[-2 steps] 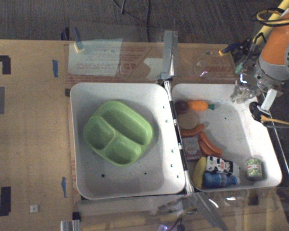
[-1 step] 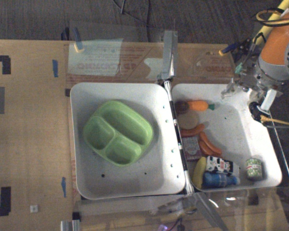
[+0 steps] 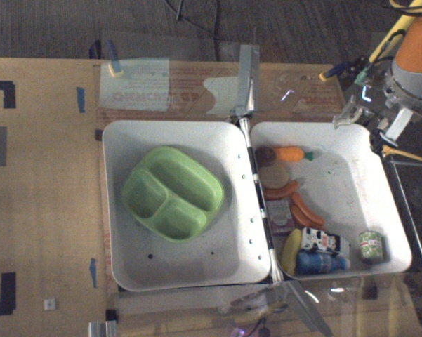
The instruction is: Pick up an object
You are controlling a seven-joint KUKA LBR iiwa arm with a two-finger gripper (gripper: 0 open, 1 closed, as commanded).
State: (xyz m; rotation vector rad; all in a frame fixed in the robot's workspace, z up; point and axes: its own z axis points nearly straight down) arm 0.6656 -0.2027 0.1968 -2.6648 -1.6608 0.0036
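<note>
Arm at the upper right, toys crowded in the right bin.
The tool (image 3: 379, 121) hung over the right bin's (image 3: 351, 181) top right corner, its opening impossible to tell. A toy carrot (image 3: 292, 154), sausages (image 3: 281, 188), banana (image 3: 291, 250) and small can (image 3: 371, 246) lay inside; the left bin (image 3: 119, 258) held a green divided plate (image 3: 173, 193).

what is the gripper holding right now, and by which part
Nothing. The gripper sits at the right bin's top right corner, apart from the toys lying along that bin's left and bottom sides.
</note>
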